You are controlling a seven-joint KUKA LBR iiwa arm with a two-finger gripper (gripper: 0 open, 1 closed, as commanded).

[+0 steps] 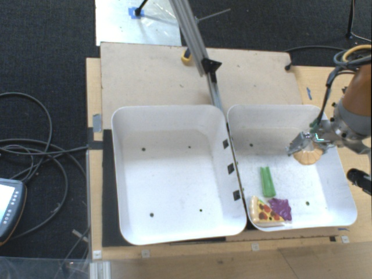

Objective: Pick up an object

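My gripper (305, 143) hangs over the right bin (340, 173), near its far right side. Directly under it, touching or nearly touching, is a tan rounded object (307, 157), partly covered by the gripper. Whether it rests on the bin floor or is lifted cannot be told. A green stick-shaped object (267, 182) lies in the middle of the same bin. In the bin's near corner a pizza-slice toy (264, 210) lies beside a purple grape bunch (282, 207).
The left bin (168, 173) stands alongside, its wall meeting the right bin's. A grey camera pole (195, 34) slants across the back board. Cables and a tablet (7, 205) lie on the floor at the left.
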